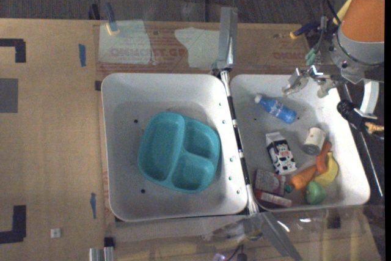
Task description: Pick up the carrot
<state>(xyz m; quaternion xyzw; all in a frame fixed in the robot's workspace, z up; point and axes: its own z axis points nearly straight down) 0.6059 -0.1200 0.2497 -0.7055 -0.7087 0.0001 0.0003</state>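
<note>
We had not begun the pick: our gripper (pixel 307 80) hung released over the right bin's (pixel 360 177) far edge, the carrot (pixel 310 172) untouched.

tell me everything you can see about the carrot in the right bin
The carrot is orange, smooth and plastic-looking, like a toy. It lies flat on the floor of the right bin near its front right corner, slanting from a thicker lower-left end up to a narrower, redder right end. The yellow banana presses along its right side, and the green fruit sits just in front. The gripper hovers well behind it, not touching.
</note>
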